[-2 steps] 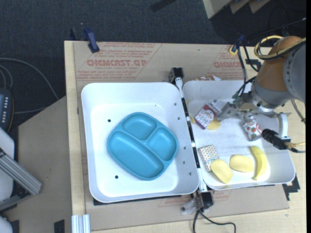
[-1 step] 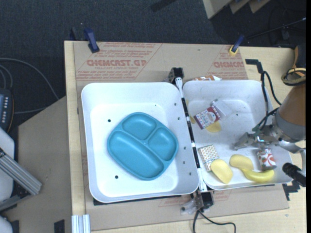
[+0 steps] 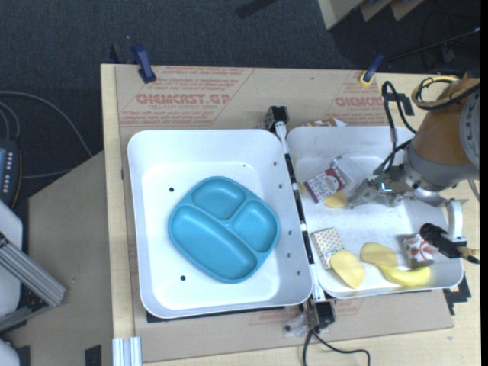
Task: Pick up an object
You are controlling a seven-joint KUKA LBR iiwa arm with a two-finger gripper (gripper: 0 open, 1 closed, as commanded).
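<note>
Gripper (image 3: 364, 194) hovers by a packet (image 3: 326, 183) in the right bin (image 3: 358, 137).
Its grip cannot be told; the packet looks light and crinkly, best pinched across its flat faces.

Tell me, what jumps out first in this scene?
A bright blue divided plate lies alone in the left bin. In the right bin, the arm's end effector reaches down beside a small red-and-white packet, with a yellow banana near the front edge.
</note>
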